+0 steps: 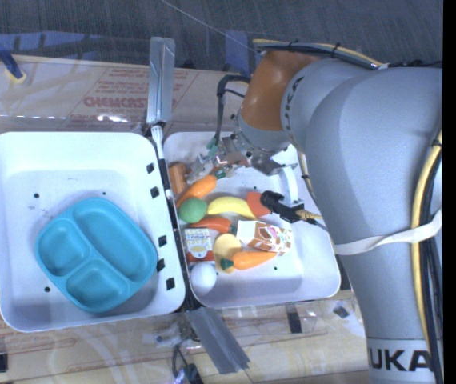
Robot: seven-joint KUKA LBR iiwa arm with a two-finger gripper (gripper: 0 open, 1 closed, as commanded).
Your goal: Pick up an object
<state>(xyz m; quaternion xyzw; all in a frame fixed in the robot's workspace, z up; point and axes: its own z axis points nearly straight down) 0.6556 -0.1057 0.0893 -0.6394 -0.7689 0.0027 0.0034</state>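
My gripper (214,160) reaches down into the back of the right bin (316,282), just above an orange carrot (198,188). Below it lies a heap of toy food: a green lime (193,210), a yellow banana (230,206), a red-orange piece (256,203), a small printed carton (264,235), a second carrot (252,259), a yellow lemon (225,246) and a white egg (203,276). The wrist and its fittings hide the fingertips.
The left bin (20,166) holds a blue divided plate (94,252). A grey divider bar (161,78) stands between the two bins at the back. The bulky grey arm (372,174) covers the right bin's right side.
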